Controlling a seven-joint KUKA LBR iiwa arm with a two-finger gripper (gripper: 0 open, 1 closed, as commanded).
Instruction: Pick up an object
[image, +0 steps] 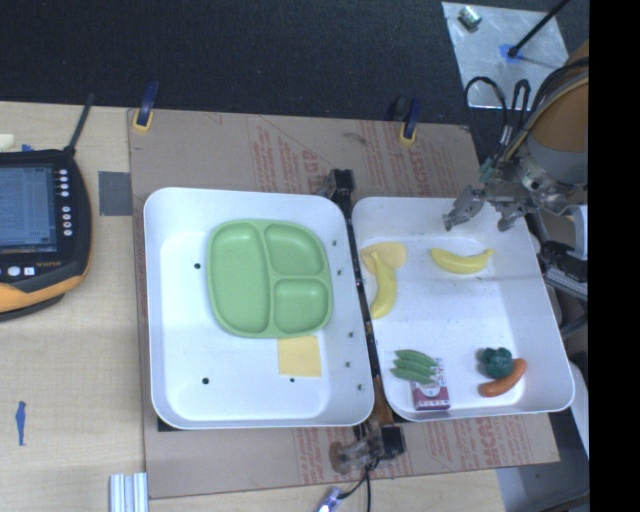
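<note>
Camera view: metal gripper (478, 208), fingers splayed apart and empty, hovers over the glossy right bin's (530, 320) far rim; a smooth curved yellow banana (461, 261) lies just beside it

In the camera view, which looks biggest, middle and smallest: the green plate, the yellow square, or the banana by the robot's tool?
1. Green plate, by far the largest.
2. Yellow square.
3. Banana beside the tool, longer but thinner than the square, so these two are close and hard to rank.
</note>
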